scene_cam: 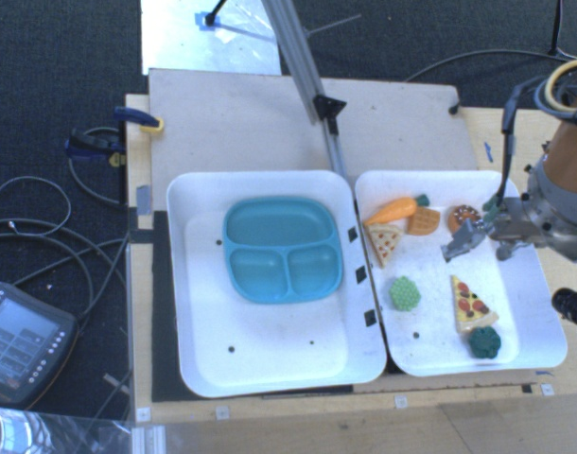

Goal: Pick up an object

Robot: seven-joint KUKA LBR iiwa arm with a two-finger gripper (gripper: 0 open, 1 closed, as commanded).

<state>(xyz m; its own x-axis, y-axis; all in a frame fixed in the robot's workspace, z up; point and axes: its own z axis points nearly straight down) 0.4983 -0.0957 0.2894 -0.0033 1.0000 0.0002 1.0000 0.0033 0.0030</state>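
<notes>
The right bin (pixel 539 301) holds several toy foods: an orange carrot (pixel 394 210), a tan waffle square (pixel 423 221), a small pizza wedge (pixel 383 244), a brown donut (pixel 463 218), a light green broccoli piece (pixel 405 294), a larger pizza slice (pixel 471 304) and a dark green lump (pixel 484 342). My gripper (pixel 459 244) hangs over the middle of this bin, just below the donut and above the larger pizza slice. I see nothing held in it.
A teal divided plate (pixel 282 250) lies in the left bin (pixel 189 282). A slanted metal pole (pixel 303 55) ends at the bins' back edge. A blue clamp (pixel 137 118), cables and a control pendant (pixel 19 339) sit off the bench's left.
</notes>
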